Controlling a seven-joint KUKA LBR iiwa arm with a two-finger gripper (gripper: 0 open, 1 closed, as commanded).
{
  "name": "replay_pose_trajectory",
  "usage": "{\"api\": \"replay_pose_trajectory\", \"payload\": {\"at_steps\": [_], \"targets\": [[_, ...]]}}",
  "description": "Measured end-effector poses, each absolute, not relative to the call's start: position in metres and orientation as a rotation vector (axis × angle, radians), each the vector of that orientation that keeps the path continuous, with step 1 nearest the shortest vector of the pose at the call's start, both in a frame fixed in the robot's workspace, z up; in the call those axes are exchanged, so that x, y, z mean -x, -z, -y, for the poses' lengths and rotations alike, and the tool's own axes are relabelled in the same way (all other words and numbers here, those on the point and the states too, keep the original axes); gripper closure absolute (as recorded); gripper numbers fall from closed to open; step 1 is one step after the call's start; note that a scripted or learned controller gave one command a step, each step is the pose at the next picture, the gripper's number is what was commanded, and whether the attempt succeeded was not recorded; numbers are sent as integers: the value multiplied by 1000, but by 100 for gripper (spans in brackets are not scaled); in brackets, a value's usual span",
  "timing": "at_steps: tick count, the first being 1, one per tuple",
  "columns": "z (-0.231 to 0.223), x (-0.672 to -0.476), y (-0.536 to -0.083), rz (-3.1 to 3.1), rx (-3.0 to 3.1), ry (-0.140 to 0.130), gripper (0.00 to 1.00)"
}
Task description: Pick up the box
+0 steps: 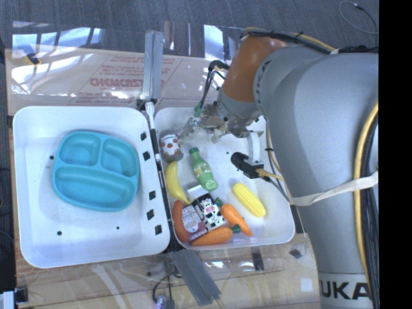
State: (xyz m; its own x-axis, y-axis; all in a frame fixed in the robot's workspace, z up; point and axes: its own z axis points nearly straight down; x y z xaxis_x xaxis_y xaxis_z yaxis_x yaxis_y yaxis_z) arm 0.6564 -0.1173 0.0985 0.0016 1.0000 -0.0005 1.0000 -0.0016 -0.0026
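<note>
Hovering over the right bin (pixel 280 227), the gripper (pixel 205 118) is empty — its fingers are spread apart; the cow-patterned box (pixel 209 211) lies between carrots (pixel 219 234).

The box (pixel 207 210) is hemmed in by carrots (pixel 215 234), banana (pixel 172 180), and bottle (pixel 201 168); open floor lies toward the corn (pixel 248 199).

Dark grey carpet floor (pixel 96 2), wooden bench (pixel 84 282), glare patches

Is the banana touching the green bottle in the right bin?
Apart. The camera view shows a strip of white bin floor between the banana and the green bottle, which lie side by side.
</note>
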Motion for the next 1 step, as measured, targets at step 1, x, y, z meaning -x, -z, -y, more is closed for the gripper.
{"api": "replay_pose_trajectory", "payload": {"at_steps": [1], "targets": [[116, -657, -109, 2226, 2214, -4, 100]]}}
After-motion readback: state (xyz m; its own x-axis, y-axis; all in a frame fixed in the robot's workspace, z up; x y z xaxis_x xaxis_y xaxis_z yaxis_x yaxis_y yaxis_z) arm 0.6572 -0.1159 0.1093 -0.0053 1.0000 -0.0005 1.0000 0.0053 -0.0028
